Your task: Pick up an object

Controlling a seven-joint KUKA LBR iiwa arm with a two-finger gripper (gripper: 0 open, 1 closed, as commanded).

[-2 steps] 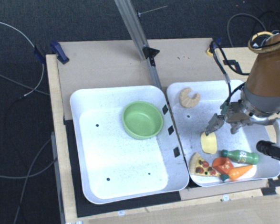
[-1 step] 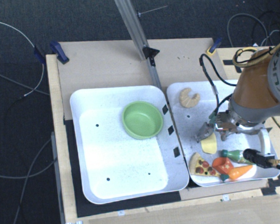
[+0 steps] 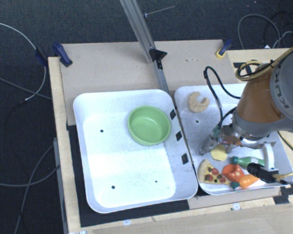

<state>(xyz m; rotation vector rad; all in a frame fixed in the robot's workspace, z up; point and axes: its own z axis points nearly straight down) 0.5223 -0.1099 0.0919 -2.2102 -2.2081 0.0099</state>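
Grey arm with an orange band, reaching into the right-hand shallow white bin; its gripper is low over the bin floor. From this slant it cannot be told how wide the gripper stands, and nothing is seen held in it.

(a) Small pale-yellow rounded piece, just beside the gripper on its near side, touching or almost touching it. It is the likeliest target.

(b) Flat pizza-slice toy with red toppings, a little nearer the viewer than the gripper, at the bin's front edge.

(c) Red chunky toy and orange carrot-like toy, lying together beyond the pizza slice on the arm's side of the gripper.

(d) Green bottle-shaped toy, on the same side, partly under the wrist.

(e) Tan curved pastry-like piece, well apart from the gripper, alone at the far end of the bin.

(f) Light-green round plastic bowl, farther still, across the divide in the left-hand white bin.

(g) Tan desk, carrying both bins.

Step in hand, as judged: the descent and approach to a grasp, with no lift yet made. The next move calls for centring the gripper on the yellow piece, closing squarely on it, and rising straight. The piece is small and rounded, so an off-centre close may push it toward the pizza slice instead of catching it.
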